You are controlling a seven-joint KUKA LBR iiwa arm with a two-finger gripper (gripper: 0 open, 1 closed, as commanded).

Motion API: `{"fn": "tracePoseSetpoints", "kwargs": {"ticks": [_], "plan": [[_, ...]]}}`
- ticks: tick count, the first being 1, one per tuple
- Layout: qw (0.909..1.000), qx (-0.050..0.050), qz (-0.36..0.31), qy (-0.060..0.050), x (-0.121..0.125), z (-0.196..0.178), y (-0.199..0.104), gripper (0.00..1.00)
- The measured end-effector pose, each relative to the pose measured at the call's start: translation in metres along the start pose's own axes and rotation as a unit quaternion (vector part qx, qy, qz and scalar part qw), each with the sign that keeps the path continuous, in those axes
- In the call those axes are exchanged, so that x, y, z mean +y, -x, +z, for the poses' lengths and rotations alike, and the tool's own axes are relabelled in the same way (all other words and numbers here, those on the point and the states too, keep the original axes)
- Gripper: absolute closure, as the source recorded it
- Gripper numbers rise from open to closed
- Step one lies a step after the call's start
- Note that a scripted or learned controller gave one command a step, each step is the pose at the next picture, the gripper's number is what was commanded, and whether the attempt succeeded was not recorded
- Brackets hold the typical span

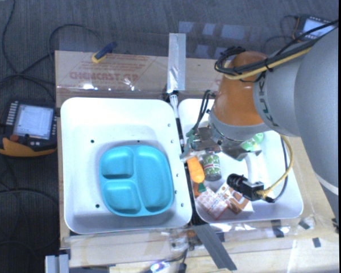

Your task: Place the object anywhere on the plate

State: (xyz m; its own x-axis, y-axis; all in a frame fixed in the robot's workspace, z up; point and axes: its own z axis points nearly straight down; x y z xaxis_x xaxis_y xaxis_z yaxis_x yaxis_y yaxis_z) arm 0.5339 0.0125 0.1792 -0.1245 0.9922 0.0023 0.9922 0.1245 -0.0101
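Lying in the right bin (292, 203) beside a small can (211, 166), the orange carrot (195, 170) looks light, smooth, best pinched midway; the gripper (207, 144) hovers above, grip state unclear, plate (137, 179) waiting left.

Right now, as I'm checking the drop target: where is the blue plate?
The blue plate lies in the left bin, toward its front, left of the divider from the orange carrot.
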Motion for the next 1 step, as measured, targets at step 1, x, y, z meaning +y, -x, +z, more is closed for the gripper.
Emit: {"fn": "tracePoseSetpoints", "kwargs": {"ticks": [1], "plan": [[0.9992, -0.007, 0.038, 0.007, -0.0054, 0.0119, -0.034, 1.0]]}}
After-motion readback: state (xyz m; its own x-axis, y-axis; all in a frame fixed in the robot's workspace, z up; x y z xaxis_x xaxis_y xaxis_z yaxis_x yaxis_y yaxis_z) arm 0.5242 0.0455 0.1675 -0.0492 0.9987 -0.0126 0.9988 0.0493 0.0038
